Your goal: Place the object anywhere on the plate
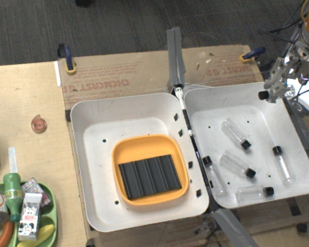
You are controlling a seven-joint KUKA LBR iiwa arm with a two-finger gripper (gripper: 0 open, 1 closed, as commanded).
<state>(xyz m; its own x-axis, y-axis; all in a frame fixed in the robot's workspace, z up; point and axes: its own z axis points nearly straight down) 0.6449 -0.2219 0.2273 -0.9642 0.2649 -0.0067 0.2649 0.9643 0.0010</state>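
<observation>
Two shallow white bins sit side by side on the worktop [17, 86] at the centre of the frame. The left bin [88, 127] contains an orange plate [146, 144], and a dark ribbed rectangular pad [149, 176] lies flat on the plate, covering most of its centre. The right bin [246, 101] contains five clear tubes with black caps, lying loose and well apart from the plate: one [235, 134] near the bin's centre, one [237, 166] below it, one [281, 164] toward the right wall, one [215, 177] along the left wall, and one [254, 193] near the bottom edge. The gripper [278, 78] is at the upper right of the frame, over the top right corner of the right bin; whether its fingers are open or closed cannot be told from here. At the lower left of the frame, a green tray [48, 234] holds toy food items.
</observation>
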